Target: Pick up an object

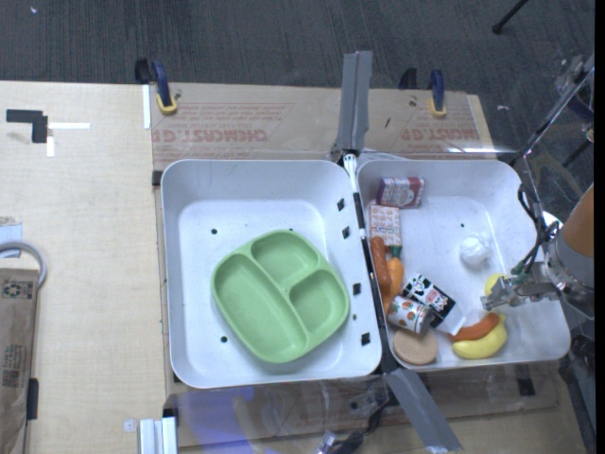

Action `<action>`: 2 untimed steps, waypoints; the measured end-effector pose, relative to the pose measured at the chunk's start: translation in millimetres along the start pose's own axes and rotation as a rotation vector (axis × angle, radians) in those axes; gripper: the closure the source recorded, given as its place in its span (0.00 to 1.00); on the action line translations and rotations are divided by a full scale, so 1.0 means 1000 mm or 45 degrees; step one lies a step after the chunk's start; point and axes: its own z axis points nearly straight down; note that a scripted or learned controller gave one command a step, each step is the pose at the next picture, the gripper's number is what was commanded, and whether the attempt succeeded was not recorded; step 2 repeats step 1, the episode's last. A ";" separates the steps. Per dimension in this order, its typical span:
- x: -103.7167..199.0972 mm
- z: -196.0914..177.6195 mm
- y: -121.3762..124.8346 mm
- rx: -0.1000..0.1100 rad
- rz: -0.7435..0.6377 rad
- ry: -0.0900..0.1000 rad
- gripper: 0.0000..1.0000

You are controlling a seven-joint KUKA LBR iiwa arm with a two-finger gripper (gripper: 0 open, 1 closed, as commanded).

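Note:
The right bin (454, 183) holds a maroon can (400, 192), a small carton (384, 223), a carrot (387, 265), a black-and-white box (427, 296), a fruit-label can (408, 316), a tan disc (415, 347), a banana (480, 343), an orange-red piece (477, 328) and a white ball (474, 249). My gripper (501, 298) hangs low over the bin's right side, just above the banana and beside a small yellow thing (493, 284). Nothing shows in its grasp.
The left bin (189, 253) bears a green divided plate (280, 296). A metal divider post (354, 102) stands between the bins at the back. Two clamps (163, 91) (437, 95) pin cardboard behind the bins. A brown bag (14, 339) lies at far left.

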 end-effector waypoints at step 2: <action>0.027 -0.092 0.024 -0.002 0.188 -0.008 1.00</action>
